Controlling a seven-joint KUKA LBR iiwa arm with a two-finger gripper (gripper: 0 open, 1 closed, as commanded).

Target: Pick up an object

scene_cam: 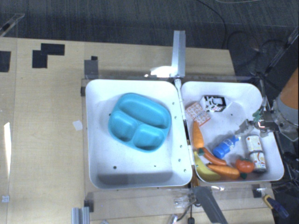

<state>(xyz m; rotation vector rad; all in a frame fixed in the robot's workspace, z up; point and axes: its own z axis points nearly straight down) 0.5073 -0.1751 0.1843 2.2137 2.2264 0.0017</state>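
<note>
The gripper hangs at three o'clock in the right bin above a blue bottle; its grip cannot be told.

light wooden bench bearing two shallow white bins side by side: left bin, right bin; black patches at upper left.

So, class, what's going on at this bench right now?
A grey robot arm reaches in from the right, its pincer over the right bin, above a small can. That bin also holds carrots, a banana, a blue bottle and a tomato. The left bin holds a blue divided plate. No object can be seen gripped.
</note>
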